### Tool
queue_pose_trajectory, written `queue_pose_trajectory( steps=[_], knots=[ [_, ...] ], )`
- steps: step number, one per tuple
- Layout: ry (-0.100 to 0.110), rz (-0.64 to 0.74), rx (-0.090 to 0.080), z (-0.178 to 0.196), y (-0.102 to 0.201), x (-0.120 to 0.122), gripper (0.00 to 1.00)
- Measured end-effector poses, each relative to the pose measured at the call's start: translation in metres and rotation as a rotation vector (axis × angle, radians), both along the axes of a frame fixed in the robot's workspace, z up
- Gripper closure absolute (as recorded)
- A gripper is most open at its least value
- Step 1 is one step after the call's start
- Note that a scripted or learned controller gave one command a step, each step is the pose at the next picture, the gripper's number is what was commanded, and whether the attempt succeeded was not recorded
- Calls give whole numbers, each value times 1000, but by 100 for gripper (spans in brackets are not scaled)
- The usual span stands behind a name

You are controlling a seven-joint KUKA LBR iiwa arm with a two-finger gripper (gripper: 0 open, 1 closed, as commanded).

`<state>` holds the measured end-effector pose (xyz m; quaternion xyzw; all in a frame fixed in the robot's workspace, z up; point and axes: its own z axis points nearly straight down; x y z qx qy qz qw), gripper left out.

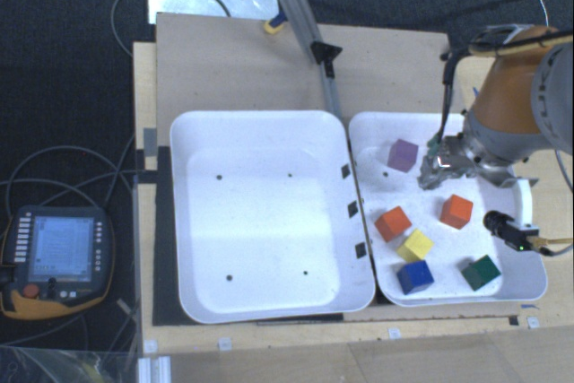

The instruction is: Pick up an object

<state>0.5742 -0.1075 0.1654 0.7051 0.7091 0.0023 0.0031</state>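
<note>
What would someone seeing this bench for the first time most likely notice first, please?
Probably the bright blocks gathered in the right bin: a purple block, two orange blocks, a yellow block, a blue block and a green block. Next comes the arm with its orange band, reaching in from the right, its gripper low between the purple block and the nearer orange one. The left bin shows bare white floor.

Teach pendant (56, 260) on floor, left of bench — cables (143, 0) looping nearby.
</note>
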Motion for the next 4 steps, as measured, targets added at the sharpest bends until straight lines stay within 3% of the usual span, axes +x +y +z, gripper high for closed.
queue_pose_trajectory(
  steps=[2, 4],
  knots=[
    [1, 0, 0, 94, 8, -6, 100],
    [6, 7, 4, 89, 128, -16, 100]
  ],
)
